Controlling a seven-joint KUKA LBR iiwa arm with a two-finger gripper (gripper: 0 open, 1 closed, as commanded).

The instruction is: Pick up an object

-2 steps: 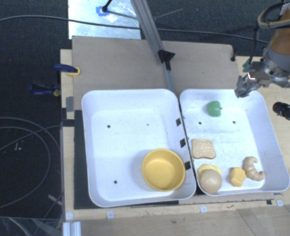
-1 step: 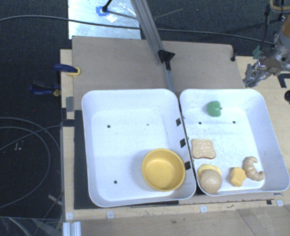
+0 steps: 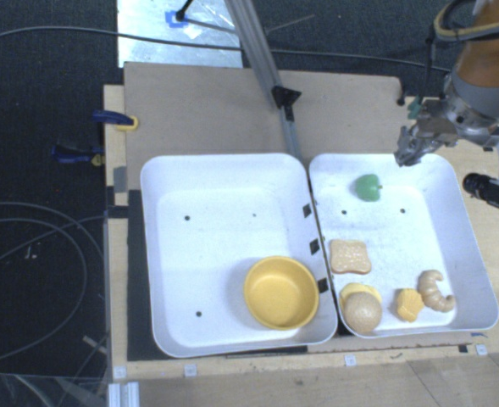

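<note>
The claw hung over the far right corner of the right bin; it was small and dark, so whether it was open or closed could not be told, and nothing showed in it. The arm was cut off at the frame's upper right. Just below and to the left of the claw, a green object lay on the bin floor, with bare room around it. Near the front rim lay a toast slice, a round bun, a small yellow piece and a croissant, close together. The left bin held a yellow bowl near its front right corner.
</note>
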